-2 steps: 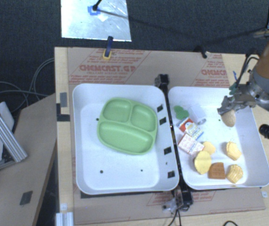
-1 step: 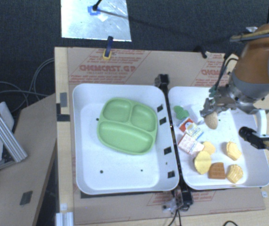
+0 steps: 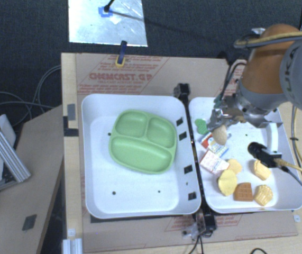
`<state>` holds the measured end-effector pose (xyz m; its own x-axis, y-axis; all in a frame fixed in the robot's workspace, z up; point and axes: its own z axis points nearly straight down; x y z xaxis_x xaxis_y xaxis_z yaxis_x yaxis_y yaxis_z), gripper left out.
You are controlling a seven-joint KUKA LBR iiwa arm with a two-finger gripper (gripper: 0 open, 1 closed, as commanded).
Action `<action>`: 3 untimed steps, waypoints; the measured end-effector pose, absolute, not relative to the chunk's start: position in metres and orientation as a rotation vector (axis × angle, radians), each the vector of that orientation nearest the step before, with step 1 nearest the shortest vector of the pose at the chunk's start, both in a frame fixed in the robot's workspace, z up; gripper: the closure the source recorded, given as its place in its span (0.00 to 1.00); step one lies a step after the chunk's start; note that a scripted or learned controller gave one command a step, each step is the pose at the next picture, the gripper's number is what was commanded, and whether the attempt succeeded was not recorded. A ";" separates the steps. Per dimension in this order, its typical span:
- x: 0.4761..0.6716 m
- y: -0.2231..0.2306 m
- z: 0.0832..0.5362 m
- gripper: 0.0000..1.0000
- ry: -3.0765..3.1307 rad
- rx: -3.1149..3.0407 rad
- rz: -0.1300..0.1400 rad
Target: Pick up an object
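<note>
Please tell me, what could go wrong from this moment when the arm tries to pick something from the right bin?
The hand hangs over the beige piece, which lies close to a carton and a green piece, so it might knock a neighbour or grip two things. It is also near the divider and might strike it.

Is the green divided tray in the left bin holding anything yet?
Empty. The green divided tray lies flat in the left bin with all three compartments bare; the toy food pieces sit in the right bin.
</note>
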<state>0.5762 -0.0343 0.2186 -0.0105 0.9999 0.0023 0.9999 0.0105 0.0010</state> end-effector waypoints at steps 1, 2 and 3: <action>0.568 -0.051 0.216 1.00 -2.222 -2.222 0.001; 0.576 -0.046 0.215 1.00 -2.228 -2.217 -0.002; 0.575 -0.052 0.233 1.00 -2.225 -2.220 -0.003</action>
<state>0.5751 -0.0525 0.2332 -0.0020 1.0000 0.0002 1.0000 0.0020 0.0025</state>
